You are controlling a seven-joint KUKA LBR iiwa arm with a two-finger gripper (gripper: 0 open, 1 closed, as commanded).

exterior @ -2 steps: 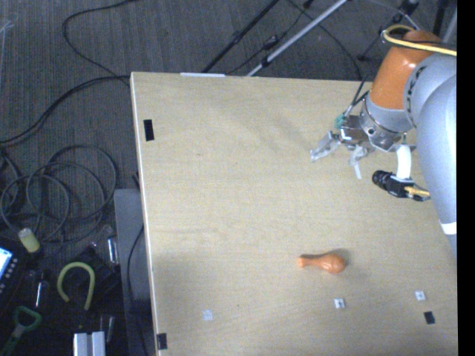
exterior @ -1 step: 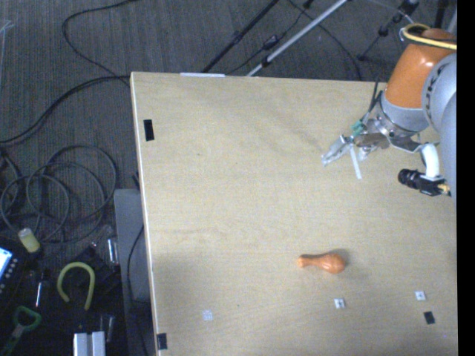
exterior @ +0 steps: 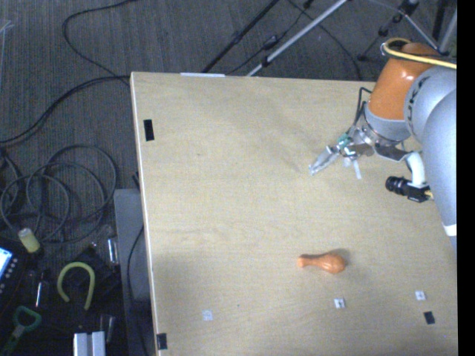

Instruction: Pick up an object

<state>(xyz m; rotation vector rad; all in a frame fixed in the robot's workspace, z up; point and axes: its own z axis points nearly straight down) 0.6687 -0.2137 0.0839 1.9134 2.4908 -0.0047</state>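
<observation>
Claw (exterior: 335, 159): fingers spread, nothing between them, poised above bare tabletop (exterior: 223, 199). Orange pear-shaped object (exterior: 323, 262): lying on its side, well apart, nearer the front edge; likely the intended pick.

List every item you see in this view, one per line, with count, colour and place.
Bench top: one, pale tan wood, fills the middle and right of the view.
Pear-shaped object: one, orange, lying on its side on the bench, lower centre-right, apart from the gripper.
Small markers: several, black or white, scattered near the bench edges.
Cables: several, black, on the grey floor to the left.
Hook-shaped tool: one, yellow-green, on the floor at lower left.
Stand legs: a few, silvery, on the floor at the top.
Arm: one, grey with an orange band, right side.
Gripper: one, metallic, above bare bench at upper right.
</observation>
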